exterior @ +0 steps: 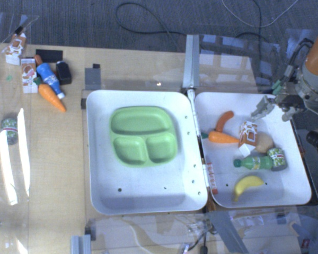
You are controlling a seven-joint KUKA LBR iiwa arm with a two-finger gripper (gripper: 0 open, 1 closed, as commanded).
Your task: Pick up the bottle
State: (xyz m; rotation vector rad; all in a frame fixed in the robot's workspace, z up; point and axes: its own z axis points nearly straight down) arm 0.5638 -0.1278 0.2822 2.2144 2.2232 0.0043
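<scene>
Green bottle (258,163) lies sideways among the toy food in the right bin (302,192), so gripper (275,106) hovers above, fingers spread, empty.

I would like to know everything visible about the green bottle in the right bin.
The green bottle lies on its side in the right bin, its white cap pointing toward the left bin. It looks like translucent green plastic, with a printed label around the end away from the cap. A yellow banana lies just in front of it, and a brownish round item sits close behind it. The end effector is above the bin's far side, not touching it.
</scene>
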